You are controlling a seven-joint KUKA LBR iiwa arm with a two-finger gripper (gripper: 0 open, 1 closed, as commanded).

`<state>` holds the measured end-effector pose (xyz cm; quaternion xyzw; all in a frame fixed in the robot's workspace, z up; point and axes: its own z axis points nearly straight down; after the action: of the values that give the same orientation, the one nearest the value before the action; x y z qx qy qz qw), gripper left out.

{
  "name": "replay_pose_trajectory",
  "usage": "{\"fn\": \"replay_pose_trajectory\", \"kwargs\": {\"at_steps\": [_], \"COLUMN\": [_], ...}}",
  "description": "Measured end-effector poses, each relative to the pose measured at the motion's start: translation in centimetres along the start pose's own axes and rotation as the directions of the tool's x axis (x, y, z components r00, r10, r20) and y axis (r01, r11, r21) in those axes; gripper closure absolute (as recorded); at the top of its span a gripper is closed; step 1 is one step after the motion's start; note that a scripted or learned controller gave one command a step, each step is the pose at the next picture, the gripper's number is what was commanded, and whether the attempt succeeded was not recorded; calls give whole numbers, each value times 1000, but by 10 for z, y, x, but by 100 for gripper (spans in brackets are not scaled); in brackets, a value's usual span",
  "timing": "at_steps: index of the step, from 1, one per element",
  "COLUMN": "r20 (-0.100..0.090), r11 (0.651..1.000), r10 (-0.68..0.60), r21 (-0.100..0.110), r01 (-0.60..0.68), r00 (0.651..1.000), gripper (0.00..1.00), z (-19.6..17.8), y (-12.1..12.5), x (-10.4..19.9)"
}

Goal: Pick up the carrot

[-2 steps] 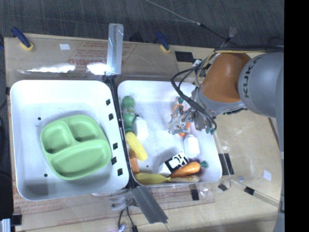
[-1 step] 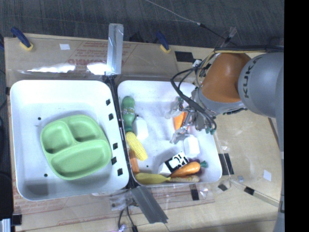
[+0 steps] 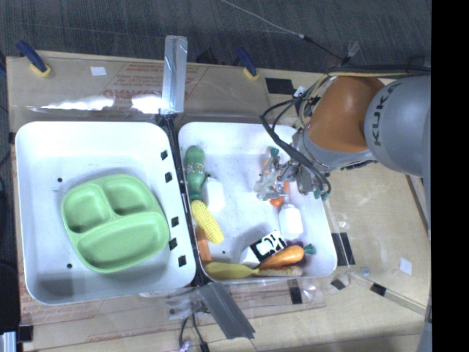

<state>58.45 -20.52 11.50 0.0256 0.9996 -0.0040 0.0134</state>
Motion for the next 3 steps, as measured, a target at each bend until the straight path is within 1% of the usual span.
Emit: {"fn": "replay_pose_trajectory", "kwargs": {"at_steps": [1, 2, 3], "r20": [-1, 12, 11], "r11": [1000, 1000, 1000], "r10": [-1, -7, -8], "r21": [0, 3, 3], "r01": [1, 7, 8], "r00": [1000, 1000, 1000], "gripper": [0, 100, 0], "z": [0, -11, -10], "y": [0, 1, 2], "x": [0, -2, -2]}}
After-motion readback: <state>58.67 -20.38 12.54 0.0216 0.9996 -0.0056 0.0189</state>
